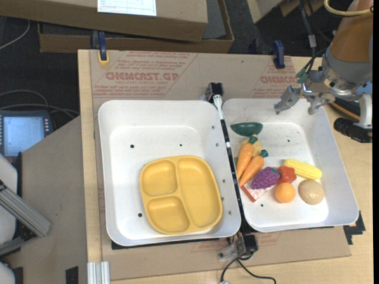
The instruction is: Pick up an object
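Note:
My gripper [301, 101] hangs over the far edge of the right bin [331, 152], its two fingers spread open with nothing between them. Below it in that bin lie toy foods: a dark green piece [247, 127], two carrots [249, 160], purple grapes [265, 177], a small red piece [288, 173], a yellow corn cob [303, 169], an orange [285, 193] and a beige round piece [311, 191]. The gripper is well above and behind all of them, touching none.
The left bin [118, 135] holds a yellow divided plate [179, 194]. A black clip [214, 90] sits where the two bins meet at the far side. Blue clamps [278, 54] pin the brown board at the back.

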Controlling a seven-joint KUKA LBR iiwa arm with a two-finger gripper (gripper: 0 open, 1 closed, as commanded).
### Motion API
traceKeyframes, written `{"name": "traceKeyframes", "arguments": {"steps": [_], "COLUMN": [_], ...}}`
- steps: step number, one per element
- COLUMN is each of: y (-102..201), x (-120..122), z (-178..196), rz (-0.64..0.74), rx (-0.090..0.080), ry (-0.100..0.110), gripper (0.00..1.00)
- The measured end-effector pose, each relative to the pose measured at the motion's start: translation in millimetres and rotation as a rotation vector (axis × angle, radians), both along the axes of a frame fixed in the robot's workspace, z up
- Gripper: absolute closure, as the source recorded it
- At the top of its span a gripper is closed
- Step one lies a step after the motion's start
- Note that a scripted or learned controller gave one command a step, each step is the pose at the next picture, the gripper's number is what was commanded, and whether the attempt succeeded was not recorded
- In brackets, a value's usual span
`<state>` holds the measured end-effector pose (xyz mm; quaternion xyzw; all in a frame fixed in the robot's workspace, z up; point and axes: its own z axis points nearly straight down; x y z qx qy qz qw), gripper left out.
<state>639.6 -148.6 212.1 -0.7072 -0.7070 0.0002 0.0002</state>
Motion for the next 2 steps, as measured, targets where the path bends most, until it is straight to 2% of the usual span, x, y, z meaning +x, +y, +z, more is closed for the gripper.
{"name": "traceKeyframes", "arguments": {"steps": [1, 2], "y": [42.9, 76.4], "x": [-63.2, -24.1], "z": [-10.9, -28.7], "rz": [0.001, 0.005], "rx": [0.003, 0.000], "ry": [0.007, -0.003], "gripper": [0.00, 0.00]}}
